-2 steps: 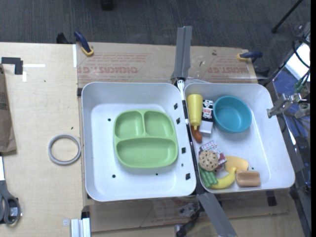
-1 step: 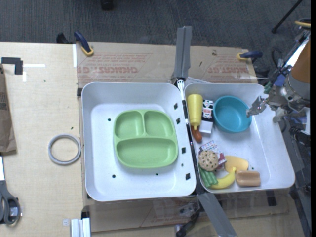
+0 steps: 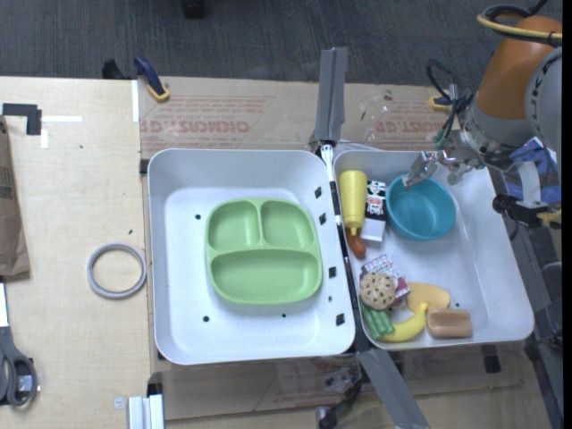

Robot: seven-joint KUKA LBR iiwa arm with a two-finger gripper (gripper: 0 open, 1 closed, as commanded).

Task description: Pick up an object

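The right bin point(image 3: 500, 266) holds a teal bowl point(image 3: 422, 211), a yellow bottle point(image 3: 352, 197) with a red cap, a small black and white carton point(image 3: 375, 206), a cookie point(image 3: 378, 288), a banana point(image 3: 407, 324), a green pod point(image 3: 379, 325) and a brown bread piece point(image 3: 449, 323). My gripper point(image 3: 432, 168) hangs over the far rim of the teal bowl, with its fingers apart and nothing between them. The grey and orange arm point(image 3: 518, 70) comes in from the upper right.
The left bin point(image 3: 170, 266) holds a green divided plate point(image 3: 264, 250). A grey ring point(image 3: 117, 269) lies on the bench to the left. A metal divider bar point(image 3: 331, 96) stands between the bins at the back. A blue clamp point(image 3: 152, 77) sits on the cardboard.
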